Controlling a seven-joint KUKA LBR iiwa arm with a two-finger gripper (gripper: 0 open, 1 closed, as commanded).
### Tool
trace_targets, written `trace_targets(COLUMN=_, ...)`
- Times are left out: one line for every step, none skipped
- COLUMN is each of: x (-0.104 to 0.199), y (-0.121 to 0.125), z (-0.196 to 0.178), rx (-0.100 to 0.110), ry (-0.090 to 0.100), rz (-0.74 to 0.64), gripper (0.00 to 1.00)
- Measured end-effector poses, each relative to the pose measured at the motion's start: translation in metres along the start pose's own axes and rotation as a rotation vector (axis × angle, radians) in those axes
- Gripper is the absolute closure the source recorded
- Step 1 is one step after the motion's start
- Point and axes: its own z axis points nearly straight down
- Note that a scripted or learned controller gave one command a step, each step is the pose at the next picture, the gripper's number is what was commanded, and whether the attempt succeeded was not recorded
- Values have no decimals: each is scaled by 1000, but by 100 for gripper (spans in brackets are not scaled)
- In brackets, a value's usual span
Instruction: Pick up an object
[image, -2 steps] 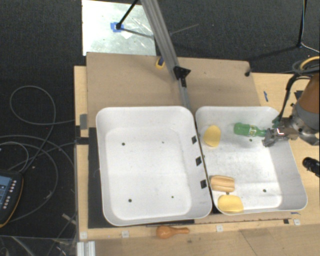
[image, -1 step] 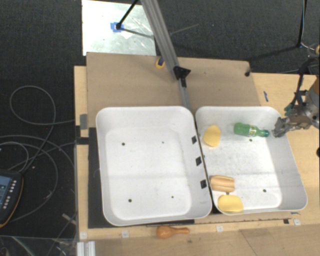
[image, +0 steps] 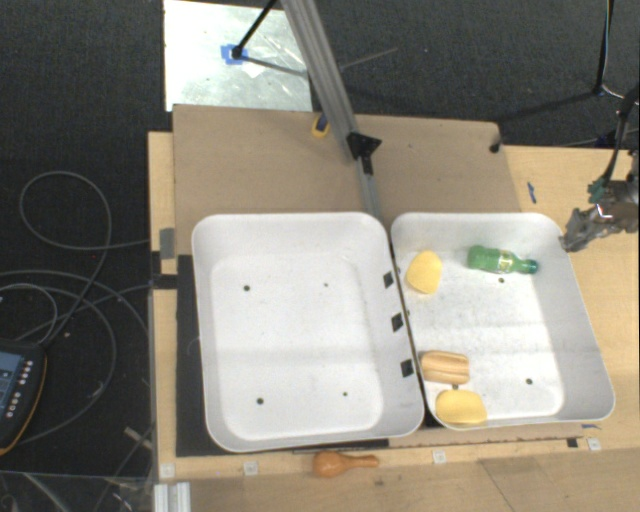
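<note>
I see a green bottle, two yellow pieces and a tan hot dog against the white right bin.

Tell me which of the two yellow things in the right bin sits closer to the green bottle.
The upper yellow piece, by the bin's left wall, just left of the green bottle. The other yellow piece lies at the bin's bottom edge, below the hot dog.

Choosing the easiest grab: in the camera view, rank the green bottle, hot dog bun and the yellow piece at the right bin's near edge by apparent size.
1. Green bottle, longest.
2 and 3. Hot dog bun and yellow piece look alike; I won't rank them.
</note>
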Motion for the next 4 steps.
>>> trace_targets(x=58, y=-4, z=10, rx=7, ry=5, rz=-3, gripper=100)
trace_targets(x=107, y=-17, z=4, rx=7, ry=5, rz=-3, gripper=100)
trace_targets(x=151, y=-22, z=8, rx=7, ry=5, rz=-3, gripper=100)
trace_targets(x=202, y=-35, z=24, rx=9, ry=5, rz=-3, gripper=100)
